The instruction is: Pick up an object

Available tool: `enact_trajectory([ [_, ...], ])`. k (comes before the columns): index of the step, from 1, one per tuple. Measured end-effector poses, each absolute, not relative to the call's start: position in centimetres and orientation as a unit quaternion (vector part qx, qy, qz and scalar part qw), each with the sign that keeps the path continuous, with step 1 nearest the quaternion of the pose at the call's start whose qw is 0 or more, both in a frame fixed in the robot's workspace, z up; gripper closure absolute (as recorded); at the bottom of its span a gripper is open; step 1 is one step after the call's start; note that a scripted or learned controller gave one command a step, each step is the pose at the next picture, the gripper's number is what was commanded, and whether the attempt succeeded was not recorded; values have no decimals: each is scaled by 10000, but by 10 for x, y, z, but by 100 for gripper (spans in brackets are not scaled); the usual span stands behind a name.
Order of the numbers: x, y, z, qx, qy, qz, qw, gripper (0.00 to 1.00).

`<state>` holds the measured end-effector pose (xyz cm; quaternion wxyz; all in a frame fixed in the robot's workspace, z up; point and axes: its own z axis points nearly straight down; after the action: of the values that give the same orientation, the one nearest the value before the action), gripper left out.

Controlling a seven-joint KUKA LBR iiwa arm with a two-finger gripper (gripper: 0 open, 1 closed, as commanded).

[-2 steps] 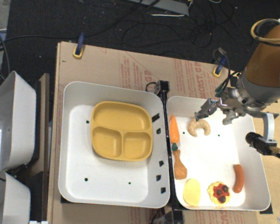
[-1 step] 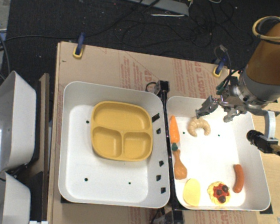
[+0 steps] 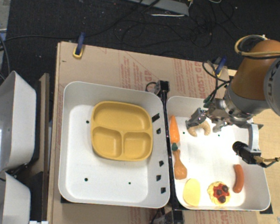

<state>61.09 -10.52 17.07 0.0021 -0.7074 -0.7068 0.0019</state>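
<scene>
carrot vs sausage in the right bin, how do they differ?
Colour: the carrot is bright orange, the sausage a darker reddish brown.
Place: the carrot lies along the bin's left wall, the sausage near its right wall.
Shape: the carrot tapers toward one end, the sausage has rounded ends and curves slightly.
Shared: both are slim, lie flat on the bin floor running roughly top to bottom in the view, and sit apart from the claw.
</scene>
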Motion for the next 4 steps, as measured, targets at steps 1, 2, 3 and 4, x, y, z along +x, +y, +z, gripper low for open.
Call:
enact_trajectory([
  [1,609,-109,127,-7077,-7065,14,13,0],
  [2,610,-114,94,-7089,-7053,15,-49,0],
  [3,611,-111,104,-7086,-7056,-2,-28,100],
  [4,607,-115,149,-7080,-7062,-13,-20,100],
])
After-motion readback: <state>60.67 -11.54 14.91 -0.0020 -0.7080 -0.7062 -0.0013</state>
